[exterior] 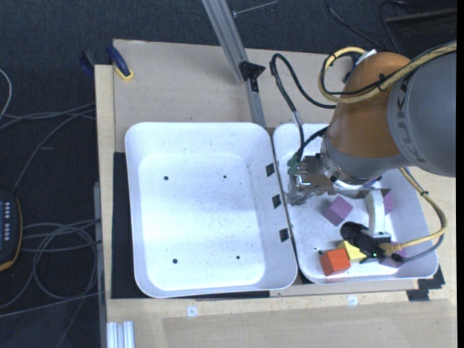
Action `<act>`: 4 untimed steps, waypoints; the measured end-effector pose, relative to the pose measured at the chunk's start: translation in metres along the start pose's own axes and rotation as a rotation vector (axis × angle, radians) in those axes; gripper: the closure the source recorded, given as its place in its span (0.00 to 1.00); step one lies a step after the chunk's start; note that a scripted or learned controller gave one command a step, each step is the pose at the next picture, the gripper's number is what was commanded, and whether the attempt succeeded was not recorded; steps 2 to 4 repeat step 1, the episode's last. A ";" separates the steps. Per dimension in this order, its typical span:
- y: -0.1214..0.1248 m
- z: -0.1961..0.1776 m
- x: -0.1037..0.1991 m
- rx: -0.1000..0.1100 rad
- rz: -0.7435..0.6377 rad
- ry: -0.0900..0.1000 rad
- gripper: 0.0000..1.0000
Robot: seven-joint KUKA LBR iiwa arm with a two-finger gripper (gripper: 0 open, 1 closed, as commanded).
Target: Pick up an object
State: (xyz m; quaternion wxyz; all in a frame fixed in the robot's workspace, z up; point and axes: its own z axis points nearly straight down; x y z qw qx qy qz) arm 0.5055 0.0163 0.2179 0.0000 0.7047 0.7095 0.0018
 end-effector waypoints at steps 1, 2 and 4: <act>0.002 -0.003 0.063 0.002 -0.002 0.000 1.00; 0.002 -0.003 0.063 0.002 -0.002 0.000 1.00; 0.002 -0.003 0.063 0.002 -0.002 0.000 1.00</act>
